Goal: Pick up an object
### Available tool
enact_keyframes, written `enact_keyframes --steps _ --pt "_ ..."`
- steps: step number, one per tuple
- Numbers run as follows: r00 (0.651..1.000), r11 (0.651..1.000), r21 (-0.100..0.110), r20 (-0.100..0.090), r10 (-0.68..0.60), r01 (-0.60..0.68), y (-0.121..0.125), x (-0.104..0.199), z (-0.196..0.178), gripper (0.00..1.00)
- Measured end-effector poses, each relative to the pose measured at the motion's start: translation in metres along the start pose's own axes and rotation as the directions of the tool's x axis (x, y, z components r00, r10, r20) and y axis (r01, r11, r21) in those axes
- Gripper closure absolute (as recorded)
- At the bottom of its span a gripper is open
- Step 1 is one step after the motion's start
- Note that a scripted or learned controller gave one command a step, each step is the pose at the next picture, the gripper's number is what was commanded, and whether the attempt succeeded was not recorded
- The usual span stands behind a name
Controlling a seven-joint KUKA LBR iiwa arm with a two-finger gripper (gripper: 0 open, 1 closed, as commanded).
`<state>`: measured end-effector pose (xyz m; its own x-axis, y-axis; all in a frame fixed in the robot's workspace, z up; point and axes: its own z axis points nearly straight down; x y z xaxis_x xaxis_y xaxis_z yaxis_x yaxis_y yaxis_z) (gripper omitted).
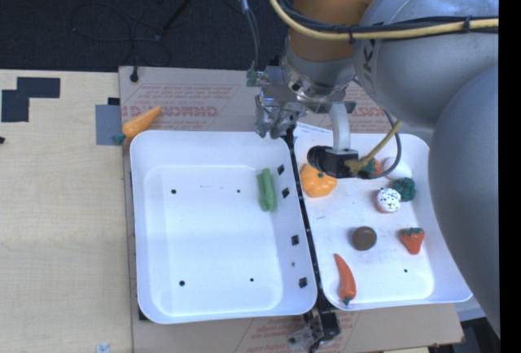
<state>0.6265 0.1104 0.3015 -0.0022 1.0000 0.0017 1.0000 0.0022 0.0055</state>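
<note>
Red print on cardboard sheet (195, 103) under bins, upside down & mirrored, can't be read.

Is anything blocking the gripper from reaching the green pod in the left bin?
Nothing visible. The gripper hangs at the bins' far edge, and the green pod lies just below it on bare white floor of the left bin.

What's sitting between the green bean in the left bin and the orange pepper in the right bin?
In the camera view, between the green bean and the orange pepper run the two bins' adjoining rims, with small black marks alongside. No other object lies there.
</note>
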Motion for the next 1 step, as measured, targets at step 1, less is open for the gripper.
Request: enact_keyframes --steps 1 --pt "1.0 1.0 0.012 -0.001 -0.009 0.009 0.0121 0.1303 0.0703 1.0"
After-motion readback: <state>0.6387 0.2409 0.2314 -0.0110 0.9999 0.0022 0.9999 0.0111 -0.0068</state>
